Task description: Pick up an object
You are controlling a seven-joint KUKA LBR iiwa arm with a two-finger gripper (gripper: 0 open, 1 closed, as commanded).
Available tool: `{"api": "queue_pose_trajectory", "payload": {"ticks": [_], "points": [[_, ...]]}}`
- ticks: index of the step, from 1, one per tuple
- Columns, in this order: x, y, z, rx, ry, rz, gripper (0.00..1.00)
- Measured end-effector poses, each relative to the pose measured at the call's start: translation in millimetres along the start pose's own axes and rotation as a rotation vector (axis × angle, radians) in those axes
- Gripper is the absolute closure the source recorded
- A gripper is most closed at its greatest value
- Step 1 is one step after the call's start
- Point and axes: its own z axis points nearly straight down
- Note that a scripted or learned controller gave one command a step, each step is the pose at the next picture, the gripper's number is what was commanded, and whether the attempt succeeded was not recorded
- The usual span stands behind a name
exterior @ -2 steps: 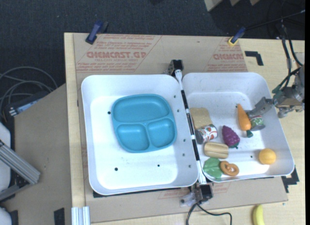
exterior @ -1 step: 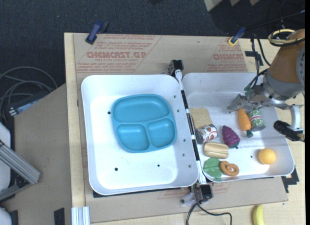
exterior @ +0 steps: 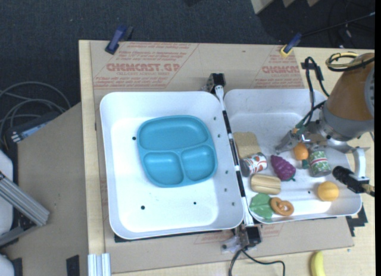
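Observation:
My gripper (exterior: 296, 142) hangs low over the right bin (exterior: 268, 105), near its middle right, below the grey wrist and orange band (exterior: 351, 93). A small orange ball (exterior: 302, 152) lies right at its tip, touching or just under it. Beside that stands a green-labelled can (exterior: 319, 163). Other objects in this bin: a purple grape bunch (exterior: 283, 168), a red and white can (exterior: 256, 163), a tan block (exterior: 245, 144), a bread roll (exterior: 265, 184), a green leafy piece (exterior: 259, 204), an orange ring (exterior: 282, 207) and a larger orange (exterior: 327, 191).
The left bin (exterior: 119, 150) holds a blue divided plate (exterior: 176, 150). A black divider rail (exterior: 229, 144) runs between the bins. A yellow banana (exterior: 318, 263) lies on the bench at the front right. Cables (exterior: 312, 75) loop beside the arm.

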Motion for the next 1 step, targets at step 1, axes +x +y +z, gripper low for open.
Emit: {"api": "queue_pose_trajectory", "payload": {"ticks": [1], "points": [[-0.3,0.5,-10.3,-0.002,-0.001,0.001,1.0]]}}
